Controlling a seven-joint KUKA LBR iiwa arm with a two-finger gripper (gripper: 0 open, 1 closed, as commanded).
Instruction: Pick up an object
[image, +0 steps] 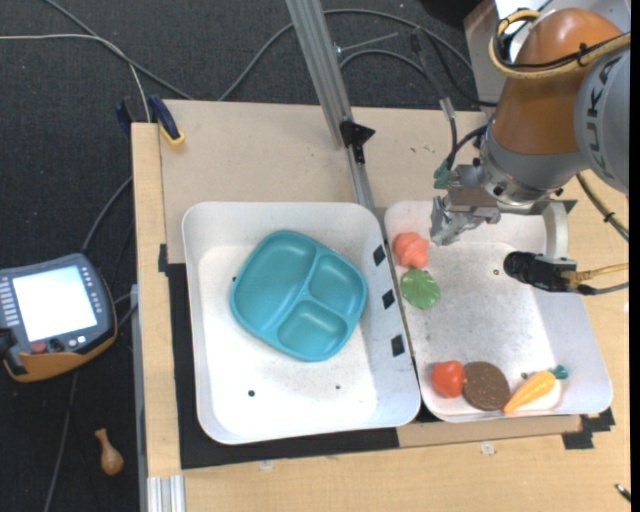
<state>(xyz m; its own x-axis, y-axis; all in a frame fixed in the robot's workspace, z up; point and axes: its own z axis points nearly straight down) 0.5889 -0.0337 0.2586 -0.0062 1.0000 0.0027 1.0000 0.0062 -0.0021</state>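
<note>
We see small salmon-pink toy piece (410, 248) at right white bin's (520, 310) upper left corner, green leafy toy piece (420, 289) just below it. Grey two-finger gripper (447, 228) hovers just right of pink piece, nothing between fingers; opening we cannot tell. Along bin's lower edge: red tomato toy (449, 378), brown round disc (486, 385), orange carrot toy (533, 390), side by side. Left white bin (215, 400) holds teal three-compartment plate (298, 294). Grey metal pole (335, 100) crosses above. Tablet pendant (50, 312) lies far left.
</note>
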